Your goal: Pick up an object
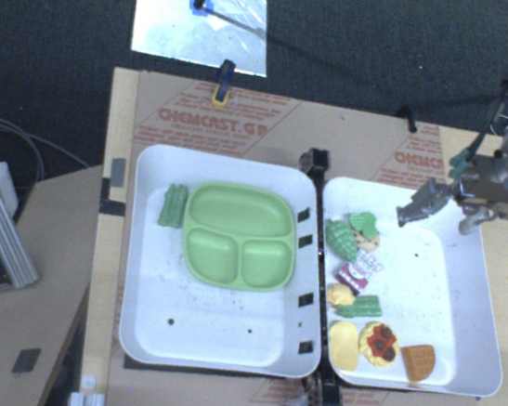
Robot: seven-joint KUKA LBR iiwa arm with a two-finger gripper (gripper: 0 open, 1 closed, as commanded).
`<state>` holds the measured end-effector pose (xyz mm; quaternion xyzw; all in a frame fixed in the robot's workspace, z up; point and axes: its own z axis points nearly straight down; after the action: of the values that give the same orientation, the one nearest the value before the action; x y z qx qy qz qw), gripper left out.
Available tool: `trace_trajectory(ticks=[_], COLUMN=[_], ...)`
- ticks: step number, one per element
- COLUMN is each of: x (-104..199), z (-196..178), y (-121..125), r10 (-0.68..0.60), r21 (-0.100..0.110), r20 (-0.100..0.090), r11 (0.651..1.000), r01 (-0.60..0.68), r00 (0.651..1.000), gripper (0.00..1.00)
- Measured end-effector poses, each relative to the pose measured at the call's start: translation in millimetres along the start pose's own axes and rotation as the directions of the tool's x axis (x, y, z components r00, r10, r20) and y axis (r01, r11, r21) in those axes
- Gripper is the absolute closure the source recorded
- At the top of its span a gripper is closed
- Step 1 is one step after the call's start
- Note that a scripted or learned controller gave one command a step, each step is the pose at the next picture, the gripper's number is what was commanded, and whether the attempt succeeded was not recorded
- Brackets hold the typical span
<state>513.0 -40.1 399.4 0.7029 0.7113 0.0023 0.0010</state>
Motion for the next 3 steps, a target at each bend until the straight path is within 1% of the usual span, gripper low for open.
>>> trace_trajectory(ticks=[1,2,3], x=[0,-97,-50], z=[12,124,-7], y=[-11,-31,6], r10=[0.007,0.021,0.002], r21=[0.003,0.013,-0.015], r20=[0.002,0.004,0.004], r11=[1.0,1.0,1.0], r01=[-0.007,-0.021,-0.002], r00=[1.0,1.0,1.0], gripper=[0.0,0.0,0.0])
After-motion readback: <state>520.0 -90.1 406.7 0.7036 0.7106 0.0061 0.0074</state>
